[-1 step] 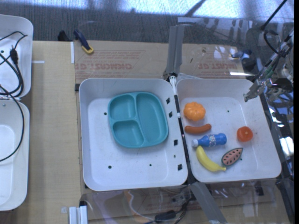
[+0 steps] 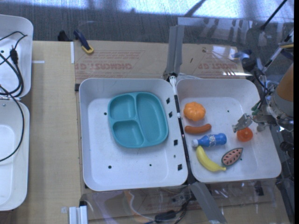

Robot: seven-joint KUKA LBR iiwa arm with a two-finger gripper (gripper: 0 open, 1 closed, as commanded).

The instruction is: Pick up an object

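The right bin (image 2: pixel 261 169) holds several toy foods: an orange pumpkin-like fruit (image 2: pixel 194 111), a brown sausage (image 2: pixel 197 129), a blue and white bottle (image 2: pixel 211 140), a yellow banana (image 2: pixel 209 160), a watermelon slice (image 2: pixel 231 156) and a small round orange-red fruit (image 2: pixel 244 134). My gripper (image 2: pixel 245 122) reaches in from the right and hangs low over the bin's right part, just above that small fruit. From this angle I cannot tell whether it touches the fruit.
The left bin (image 2: pixel 93 167) carries a teal divided plate (image 2: pixel 138 119). The bins meet at a ridge (image 2: pixel 180 139) in the middle. Cables and a metal frame (image 2: pixel 275 69) crowd the right side near the arm. A white tub with black cables (image 2: pixel 14 55) stands at far left.
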